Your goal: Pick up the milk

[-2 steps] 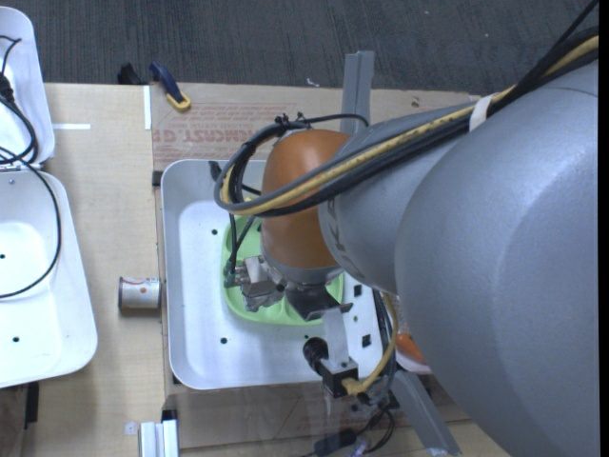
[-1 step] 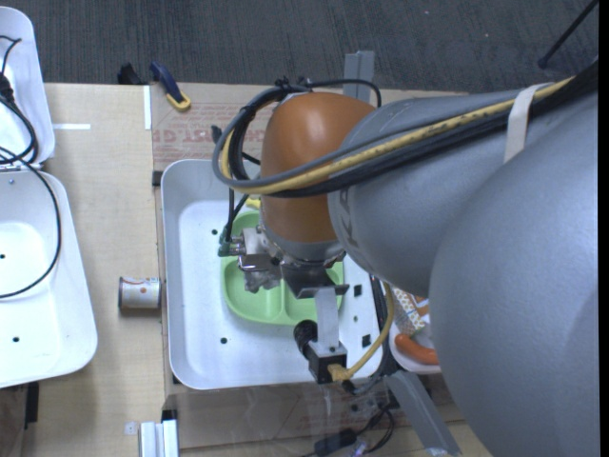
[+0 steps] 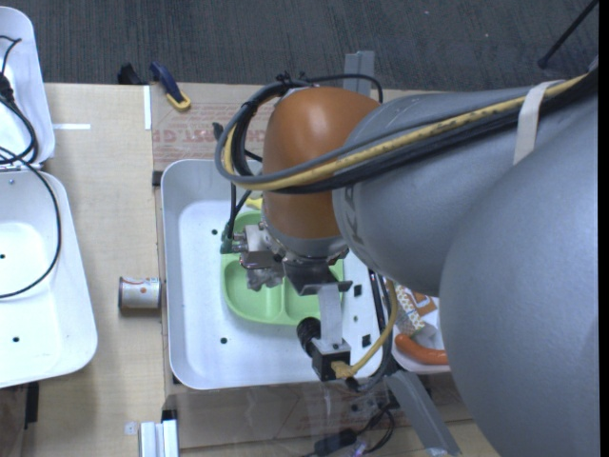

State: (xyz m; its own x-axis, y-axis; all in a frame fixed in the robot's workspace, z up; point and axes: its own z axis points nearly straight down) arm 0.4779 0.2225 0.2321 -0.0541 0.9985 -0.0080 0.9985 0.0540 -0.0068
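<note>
Two white bins sat side by side, and the grey arm (image 3: 447, 208) reached low over the right bin (image 3: 190, 341), its orange band (image 3: 309, 155) directly above a green sectioned tray (image 3: 249, 298). The gripper's wrist hardware (image 3: 285, 269) hung just over that tray, probably lined up for a descent; whether it was released or clenched could not be told, and the milk could not be made out under the arm
</note>
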